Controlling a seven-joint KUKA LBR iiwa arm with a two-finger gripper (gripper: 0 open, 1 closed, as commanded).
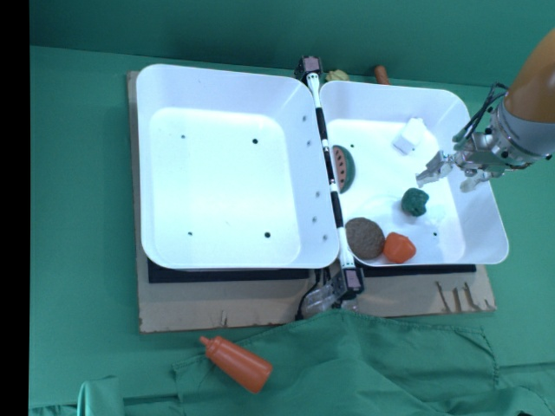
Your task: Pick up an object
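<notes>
My claw (444,168) hovered at the right of the frame, over the right bin (486,232), fingers spread and holding nothing. The nearest thing was a dark green lump (414,202), just below and left of it. I judged that a good grasp meant centring over that lump, well clear of the white block (411,135), then descending straight.

Arm (533,76) cut off at right edge
</notes>
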